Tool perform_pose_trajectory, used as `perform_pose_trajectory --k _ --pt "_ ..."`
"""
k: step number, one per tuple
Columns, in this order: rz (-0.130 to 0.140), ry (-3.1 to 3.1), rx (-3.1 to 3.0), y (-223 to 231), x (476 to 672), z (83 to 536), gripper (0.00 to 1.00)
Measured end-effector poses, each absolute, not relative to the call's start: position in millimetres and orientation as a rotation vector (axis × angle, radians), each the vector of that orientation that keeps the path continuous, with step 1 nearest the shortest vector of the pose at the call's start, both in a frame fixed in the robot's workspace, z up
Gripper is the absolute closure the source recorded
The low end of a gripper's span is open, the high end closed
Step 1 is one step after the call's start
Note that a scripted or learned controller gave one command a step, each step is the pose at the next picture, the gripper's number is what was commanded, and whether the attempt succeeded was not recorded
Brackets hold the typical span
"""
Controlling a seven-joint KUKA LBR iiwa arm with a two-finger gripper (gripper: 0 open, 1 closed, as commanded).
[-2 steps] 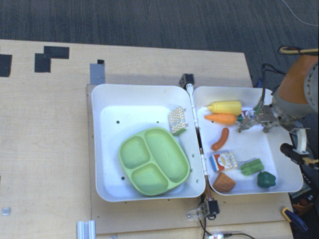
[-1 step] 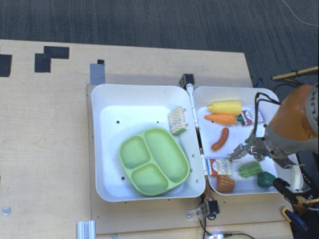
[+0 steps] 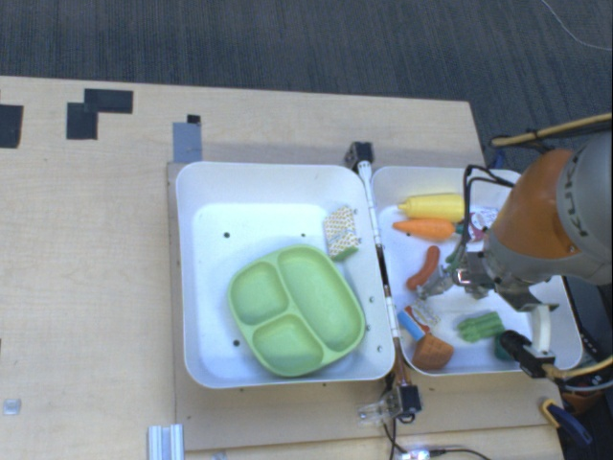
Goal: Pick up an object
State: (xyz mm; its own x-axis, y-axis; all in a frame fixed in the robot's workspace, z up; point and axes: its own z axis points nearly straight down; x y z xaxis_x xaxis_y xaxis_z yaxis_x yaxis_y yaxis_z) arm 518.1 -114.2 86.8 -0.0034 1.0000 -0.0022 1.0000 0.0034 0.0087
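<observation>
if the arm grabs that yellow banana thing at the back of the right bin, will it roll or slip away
The yellow banana looks smooth and rounded, so it may slip between narrow fingers. Its long shape lies crosswise beside the orange carrot, so a nudge would probably turn or roll it toward the bin wall. It looks like a toy, so likely light and stiff.

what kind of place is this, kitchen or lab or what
Most likely a robotics lab bench set up for grasping trials. A grey and orange arm reaches over two white bins, which hold toy food and a green divided plate, with loose cables at the bench edge.
</observation>
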Motion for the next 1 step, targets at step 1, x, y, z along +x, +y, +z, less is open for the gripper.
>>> perform_pose_trajectory --k 1 --pt "0.011 2.22 2.207 -114.4 519.7 98.2 1.0"
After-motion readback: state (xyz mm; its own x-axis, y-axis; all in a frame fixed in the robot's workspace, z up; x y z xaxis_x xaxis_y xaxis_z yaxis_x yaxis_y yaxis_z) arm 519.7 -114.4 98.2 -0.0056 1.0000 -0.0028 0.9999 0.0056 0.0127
